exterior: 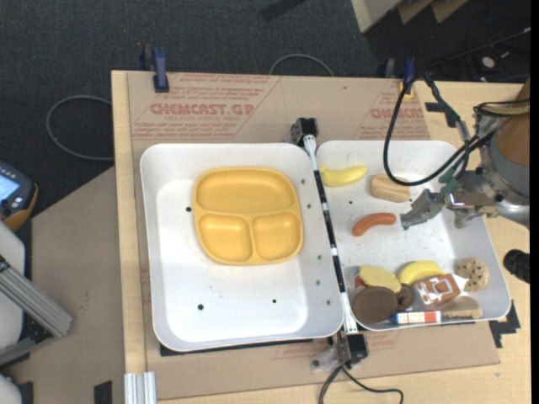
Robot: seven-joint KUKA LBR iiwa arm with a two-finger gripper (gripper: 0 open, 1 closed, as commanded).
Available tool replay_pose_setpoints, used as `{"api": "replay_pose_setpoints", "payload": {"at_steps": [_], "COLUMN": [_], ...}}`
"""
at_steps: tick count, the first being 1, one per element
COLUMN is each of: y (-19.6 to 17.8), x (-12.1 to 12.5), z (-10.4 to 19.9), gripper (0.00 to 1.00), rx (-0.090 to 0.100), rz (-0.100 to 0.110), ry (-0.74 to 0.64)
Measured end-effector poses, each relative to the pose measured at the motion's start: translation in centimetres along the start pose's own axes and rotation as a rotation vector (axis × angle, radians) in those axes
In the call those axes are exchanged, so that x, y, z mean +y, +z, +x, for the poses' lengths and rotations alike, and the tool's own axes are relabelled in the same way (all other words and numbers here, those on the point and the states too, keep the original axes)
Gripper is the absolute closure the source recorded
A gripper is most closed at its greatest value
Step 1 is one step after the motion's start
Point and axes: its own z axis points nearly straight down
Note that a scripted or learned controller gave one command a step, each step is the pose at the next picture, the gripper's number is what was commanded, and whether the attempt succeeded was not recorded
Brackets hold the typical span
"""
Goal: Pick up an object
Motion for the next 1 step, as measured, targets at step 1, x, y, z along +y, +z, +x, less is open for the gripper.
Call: {"api": "replay_pose_setpoints", "payload": {"at_steps": [1], "y": [9.07], "x": [9.93], "z": [-5.10], "gripper": [0.00], "rx": [-0.003], "rz": [0.000], "ry": [0.001]}}
